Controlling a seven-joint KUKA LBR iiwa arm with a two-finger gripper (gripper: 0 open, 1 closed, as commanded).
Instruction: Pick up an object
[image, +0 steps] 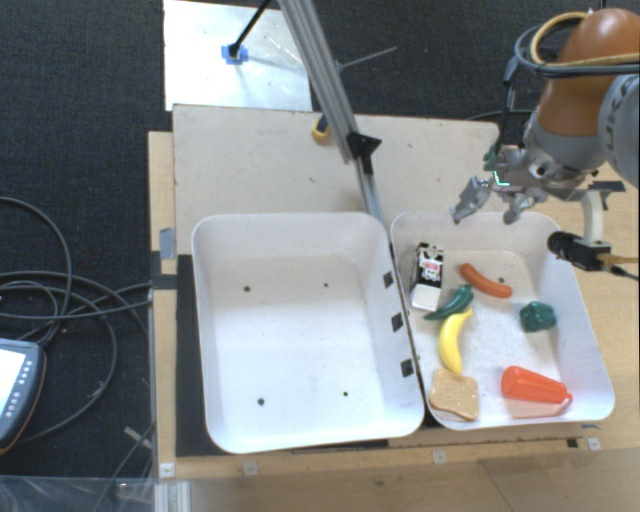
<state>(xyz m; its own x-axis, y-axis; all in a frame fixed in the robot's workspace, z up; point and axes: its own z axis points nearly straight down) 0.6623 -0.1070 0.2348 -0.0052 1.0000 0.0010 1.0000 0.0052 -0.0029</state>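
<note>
Your gripper (492, 205) hangs open and empty above the right bin's (585, 330) far rim. Below lie a banana (453, 341), sausage (485, 281) and bread slice (455, 396).

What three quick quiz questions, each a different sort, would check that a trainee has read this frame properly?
1. True or false: the hand holds the banana.
2. Multiple choice: which bin holds the toy food? A) the left bin B) the right bin C) both
3. Fill in: the slice of bread lies just below the ____.

Key
1. False. The hand hangs open above the right bin's far rim with nothing between its fingers.
2. B. The sausage, green pepper, broccoli and orange carrot all lie there too.
3. banana
</note>
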